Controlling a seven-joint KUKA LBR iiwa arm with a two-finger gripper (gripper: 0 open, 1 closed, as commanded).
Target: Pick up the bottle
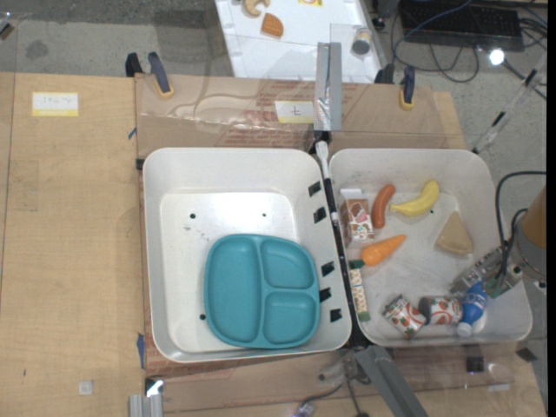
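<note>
Right bin (pixel 486 168): one bottle (pixel 473 310) lying at 5 o'clock, one banana (pixel 416 201), carrot (pixel 383 250), sausage (pixel 383 205), two cans (pixel 423 312). Gripper (pixel 483 277) hovering touching bottle's 12 o'clock; grip state: cannot tell. Left bin (pixel 174 181): one teal plate (pixel 261 292).

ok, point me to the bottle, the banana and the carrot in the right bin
bottle (pixel 473 311): camera view, on its blue body near the bin's front right.
banana (pixel 416 200): camera view, middle of the yellow curve.
carrot (pixel 383 250): camera view, middle of the orange body.

Blue-and-white bottle (pixel 473 309), right bin's near corner
</note>
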